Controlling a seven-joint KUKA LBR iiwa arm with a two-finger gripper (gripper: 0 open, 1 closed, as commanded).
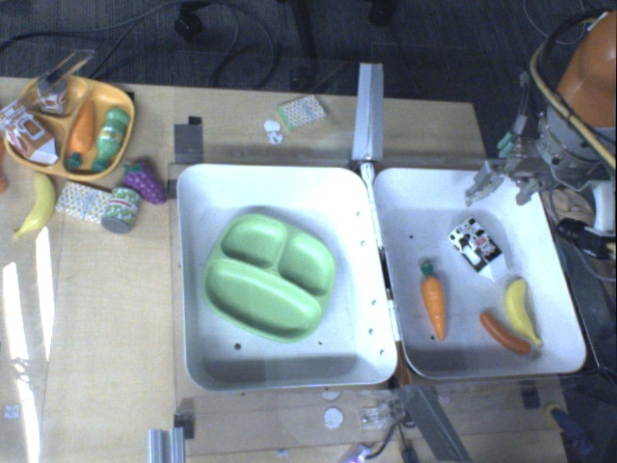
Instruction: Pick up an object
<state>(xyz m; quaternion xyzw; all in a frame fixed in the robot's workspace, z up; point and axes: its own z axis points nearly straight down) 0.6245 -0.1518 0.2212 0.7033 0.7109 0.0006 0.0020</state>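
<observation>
Orange carrot [434, 301] lies straight up-down, green top pointing away; fingers [479, 183] spread wide, holding nothing.

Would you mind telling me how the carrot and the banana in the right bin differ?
The carrot is orange with a green top; the banana is plain yellow. The carrot is straight and tapers to a point at its near end, while the banana is curved. The carrot lies towards the bin's left side, apart from other items; the banana lies near the right wall, beside a sausage. Both lie flat in the same bin, running roughly front to back.
</observation>
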